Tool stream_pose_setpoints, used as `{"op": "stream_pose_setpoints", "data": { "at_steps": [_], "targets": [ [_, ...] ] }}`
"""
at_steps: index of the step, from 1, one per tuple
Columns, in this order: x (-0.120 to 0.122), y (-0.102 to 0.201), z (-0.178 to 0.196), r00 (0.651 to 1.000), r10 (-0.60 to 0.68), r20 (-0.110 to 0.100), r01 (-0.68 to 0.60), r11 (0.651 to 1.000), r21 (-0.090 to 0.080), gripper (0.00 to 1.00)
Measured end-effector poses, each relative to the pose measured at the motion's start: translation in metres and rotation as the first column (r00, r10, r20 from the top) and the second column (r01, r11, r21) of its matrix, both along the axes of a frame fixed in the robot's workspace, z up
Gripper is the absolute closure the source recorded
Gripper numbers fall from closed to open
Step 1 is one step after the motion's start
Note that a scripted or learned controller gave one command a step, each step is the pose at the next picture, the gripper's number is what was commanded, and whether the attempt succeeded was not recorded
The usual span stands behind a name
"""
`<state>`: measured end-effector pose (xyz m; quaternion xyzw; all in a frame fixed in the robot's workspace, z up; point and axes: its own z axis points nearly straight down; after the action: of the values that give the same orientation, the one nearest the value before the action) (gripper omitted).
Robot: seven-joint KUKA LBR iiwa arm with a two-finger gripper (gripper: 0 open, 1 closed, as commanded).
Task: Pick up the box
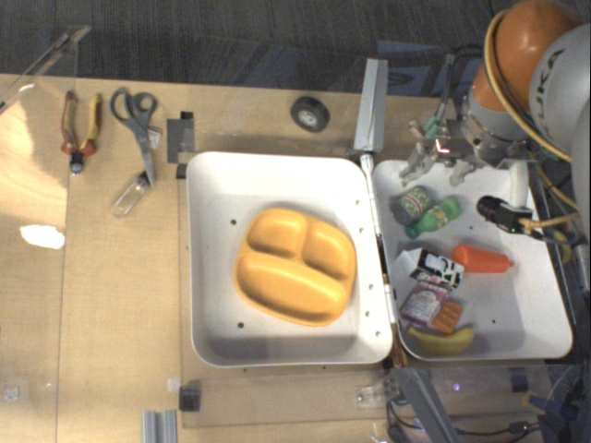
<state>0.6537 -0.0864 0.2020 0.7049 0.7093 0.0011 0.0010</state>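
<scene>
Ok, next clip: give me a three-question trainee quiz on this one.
1. True or false: the gripper hangs over the left bin.
2. Which lies nearest the box? A) carrot B) scissors C) tape roll
3. Fill in: the banana lies in the ___ bin.

Key: 1 false, it is at the far edge of the right bin. 2 A. 3 right.
</scene>
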Motion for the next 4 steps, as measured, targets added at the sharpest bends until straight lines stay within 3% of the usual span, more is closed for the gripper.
{"op": "stream_pose_setpoints", "data": {
  "at_steps": [1, 2, 3, 4],
  "targets": [
    [0.012, -0.034, -0.115, 1.0, 0.029, 0.004, -0.029, 1.0, -0.001, 0.0],
    [-0.088, 0.017, -0.015, 0.956, 0.293, 0.005, -0.293, 0.956, -0.002, 0.0],
    [-0.053, -0.011, -0.113, 1.0, 0.026, 0.009, -0.026, 1.0, -0.001, 0.0],
    [0.014, -0.009, -0.115, 0.997, -0.081, -0.013, 0.081, 0.997, 0.001, 0.0]
  ]
}}
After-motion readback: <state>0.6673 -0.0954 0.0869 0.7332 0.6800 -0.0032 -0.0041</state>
